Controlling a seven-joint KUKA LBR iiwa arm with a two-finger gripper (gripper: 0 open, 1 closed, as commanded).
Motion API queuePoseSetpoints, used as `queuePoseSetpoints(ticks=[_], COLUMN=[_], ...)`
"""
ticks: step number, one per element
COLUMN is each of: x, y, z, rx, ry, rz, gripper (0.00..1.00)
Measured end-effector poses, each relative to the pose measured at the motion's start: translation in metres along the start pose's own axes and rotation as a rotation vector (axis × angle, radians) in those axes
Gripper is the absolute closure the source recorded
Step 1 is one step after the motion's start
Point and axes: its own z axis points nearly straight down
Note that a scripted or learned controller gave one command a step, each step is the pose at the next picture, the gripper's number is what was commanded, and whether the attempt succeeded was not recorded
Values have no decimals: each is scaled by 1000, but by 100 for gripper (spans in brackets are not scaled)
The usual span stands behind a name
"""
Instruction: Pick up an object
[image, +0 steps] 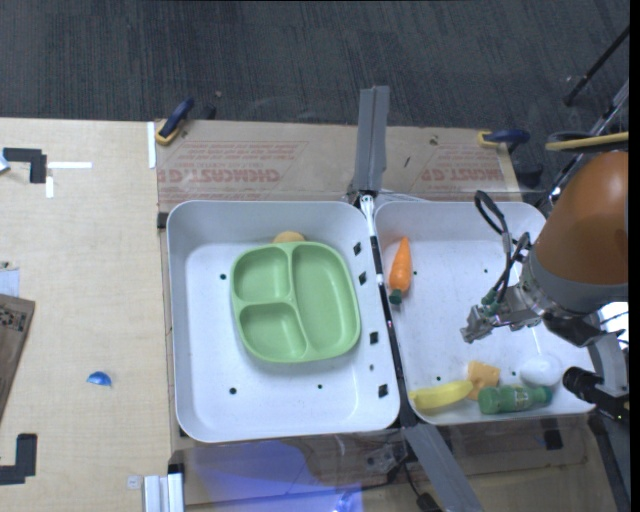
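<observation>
From the overhead camera I see the metal two-finger gripper (478, 325) low over the right white bin (440, 290), centre-right of frame; I cannot tell its grip state. Below it, along the bin's lower edge, lie a yellow banana (441, 397), a green bottle (513, 399) and a white egg-shaped piece (540, 371). An orange carrot (400, 266) lies near the bin's upper left. A green divided plate (296, 300) fills the middle of the left bin (200, 300).

Two white bins side by side; left bin (190, 330) holds a green 3-compartment plate (296, 300), w/ something small and yellowish (289, 238) peeking out behind its far edge. Brown cardboard (260, 160) lies flat behind the bins. Blue-yellow clamps at its far left (176, 118) and far right (505, 138) corners. Small blue bit (98, 379) on the wood bench (80, 280), well left of the bins.
</observation>
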Motion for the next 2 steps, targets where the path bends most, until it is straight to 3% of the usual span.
queuePoseSetpoints(ticks=[1, 2], x=[4, 70], y=[1, 24], z=[0, -8], rx=[-1, 1], ry=[0, 0], rz=[125, 339], gripper=[100, 100])
